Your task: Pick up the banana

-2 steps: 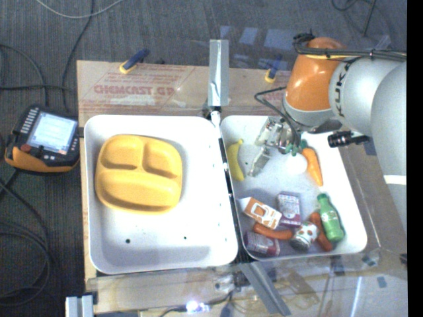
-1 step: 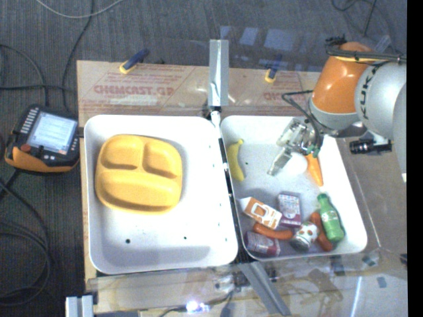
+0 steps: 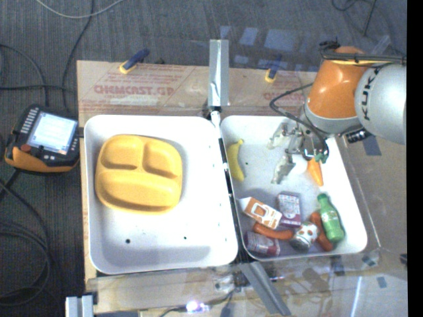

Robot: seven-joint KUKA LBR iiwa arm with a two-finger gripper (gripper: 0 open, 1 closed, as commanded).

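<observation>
1. the banana (image 3: pixel 235 160) lies in the right bin (image 3: pixel 350 197), close along its left wall, near the top left corner. it points up and down the bin.
2. the arm (image 3: pixel 370 98) comes in from the right, and its orange band sits over the top right corner of that bin.
3. the gripper (image 3: pixel 285 154) hangs over the upper middle of the right bin. its two fingers stand apart, and nothing is between them.
4. the gripper is near the banana but not touching it. bare white floor lies between them.
5. a small carrot (image 3: pixel 316 172) sits just to the right of the gripper, near the right wall.
6. a green bottle (image 3: pixel 330 218) lies near the bottom right corner.
7. along the bottom edge lie more small things: an orange and white carton (image 3: pixel 263 212), a dark purple pack (image 3: pixel 289 209), a sausage (image 3: pixel 272 232) and what may be a small can (image 3: pixel 303 236), though it is hard to tell.
8. the left bin (image 3: pixel 132 243) holds a yellow tray (image 3: pixel 140 172) with three parts, upside down near its top left corner.
9. a handheld screen (image 3: pixel 45 139) lies beside the bench, off its left edge.
</observation>
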